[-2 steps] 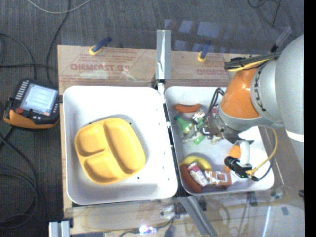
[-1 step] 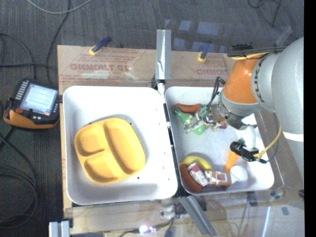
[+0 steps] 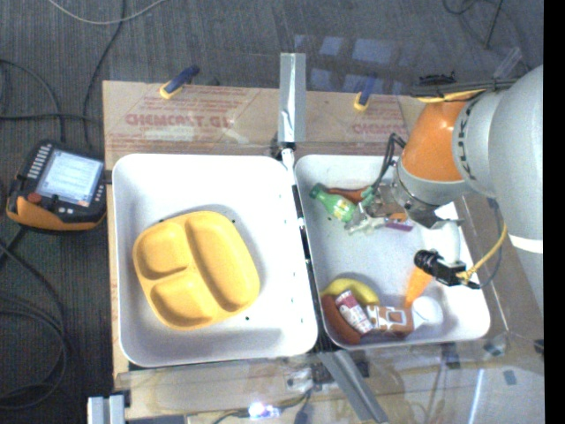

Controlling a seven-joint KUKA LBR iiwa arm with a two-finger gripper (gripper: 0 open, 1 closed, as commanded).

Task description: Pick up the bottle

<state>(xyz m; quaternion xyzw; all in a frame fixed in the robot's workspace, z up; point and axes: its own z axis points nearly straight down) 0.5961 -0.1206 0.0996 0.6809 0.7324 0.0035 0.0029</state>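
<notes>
From my end the arm (image 3: 481, 148) is coming in from the right and sitting over the top of the right bin (image 3: 328, 254), orange band facing the camera. The gripper (image 3: 375, 206) is down near the back of that bin, but it's a dark tangle from this angle and I honestly cannot tell what state the hand is in, released or clamped, so I won't call it

The bottle (image 3: 334, 203) is the green one lying on its side in the back left part of the right bin, near the divider between the two bins. It's just beside the gripper, on its left, and I can't make out whether they're actually touching. There's a small purple thing (image 3: 399, 226) on the bin floor right under the wrist too

Rest of that bin: an orange cone-looking piece (image 3: 417, 283) with a white cap (image 3: 426, 310) near the right wall, a yellow round thing (image 3: 346, 288) toward the front, and a dark red packet (image 3: 362, 318) with a white label touching it at the front edge

Left bin (image 3: 132, 193) has a yellow divided plate (image 3: 196, 268) sitting roughly in the middle, tilted a bit. Teach pendant (image 3: 60, 188) is on the floor off to the left
</notes>
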